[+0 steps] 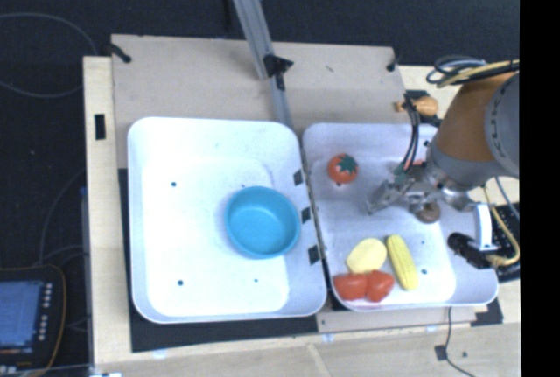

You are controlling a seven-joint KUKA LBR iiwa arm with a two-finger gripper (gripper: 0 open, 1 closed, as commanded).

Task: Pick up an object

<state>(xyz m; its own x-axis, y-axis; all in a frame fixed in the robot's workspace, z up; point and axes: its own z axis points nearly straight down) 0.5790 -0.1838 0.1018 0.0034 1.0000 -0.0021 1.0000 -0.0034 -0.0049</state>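
While the arm reaches in from the right of the frame, its gripper (382, 198) hangs low over the middle of the right bin (367, 143), fingers apart and nothing between them. A toy tomato (342, 169) sits just up-left of it. A yellow lemon-like piece (367, 255), a corn cob (402, 261) and a red pepper (364, 286) cluster lower down, likely alternative targets. A blue bowl (261, 221) rests in the left bin (175, 157).

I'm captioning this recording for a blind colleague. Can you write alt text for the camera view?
A grey robot arm's claw hangs over the right white bin, near a tomato, with a lemon, corn cob and red pepper by the front edge. The left white bin contains a blue bowl.
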